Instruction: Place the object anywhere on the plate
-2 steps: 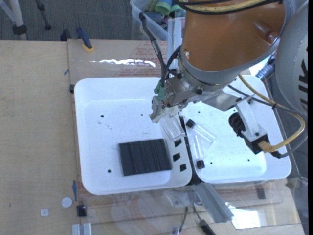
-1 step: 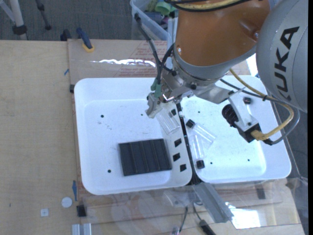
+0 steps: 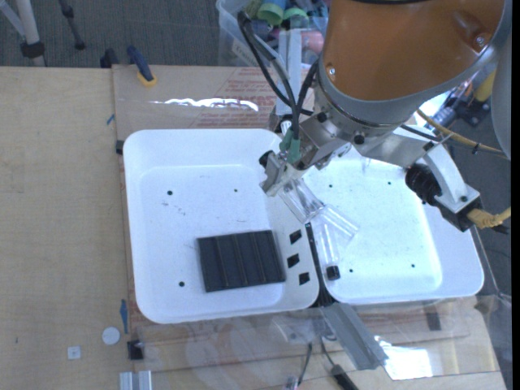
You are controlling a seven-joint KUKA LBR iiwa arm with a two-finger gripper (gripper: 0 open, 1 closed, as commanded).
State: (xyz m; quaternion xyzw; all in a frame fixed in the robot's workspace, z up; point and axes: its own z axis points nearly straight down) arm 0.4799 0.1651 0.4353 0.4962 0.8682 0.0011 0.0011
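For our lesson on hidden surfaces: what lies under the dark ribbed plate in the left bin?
The dark ribbed plate lies flat on the white floor of the left bin. Bare floor shows all round it; whatever sits directly beneath is covered and cannot be seen.

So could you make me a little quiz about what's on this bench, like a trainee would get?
1. True or false: the dark ribbed plate lies in the left bin.
2. The gripper is over: A) the left bin's far corner, B) the ridge where the two bins meet, C) the wooden bench.
3. What colour is the band on the arm?

Key: 1 true; 2 B; 3 orange.
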